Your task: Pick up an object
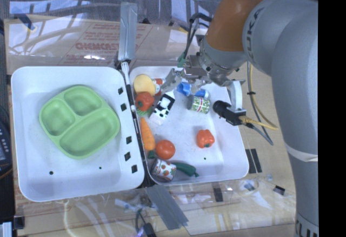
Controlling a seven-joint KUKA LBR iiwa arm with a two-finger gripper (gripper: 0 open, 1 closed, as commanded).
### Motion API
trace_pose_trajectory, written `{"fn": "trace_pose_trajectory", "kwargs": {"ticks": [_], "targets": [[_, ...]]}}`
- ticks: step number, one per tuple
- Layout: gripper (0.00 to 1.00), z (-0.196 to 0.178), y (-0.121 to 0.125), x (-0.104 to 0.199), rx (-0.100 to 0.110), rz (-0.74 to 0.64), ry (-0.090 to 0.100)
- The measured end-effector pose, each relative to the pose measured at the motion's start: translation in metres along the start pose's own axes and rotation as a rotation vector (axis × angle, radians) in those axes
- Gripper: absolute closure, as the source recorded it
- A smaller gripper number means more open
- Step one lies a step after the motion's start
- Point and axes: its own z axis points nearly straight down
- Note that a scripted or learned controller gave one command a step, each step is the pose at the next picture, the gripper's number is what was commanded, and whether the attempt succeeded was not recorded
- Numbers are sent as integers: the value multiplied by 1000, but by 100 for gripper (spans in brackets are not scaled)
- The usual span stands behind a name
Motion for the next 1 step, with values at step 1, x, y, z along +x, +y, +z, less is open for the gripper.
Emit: {"fn": "trace_pose_trajectory", "kwargs": {"ticks": [1], "targets": [[0,135,-14,-8,-3,-59,-1]]}}
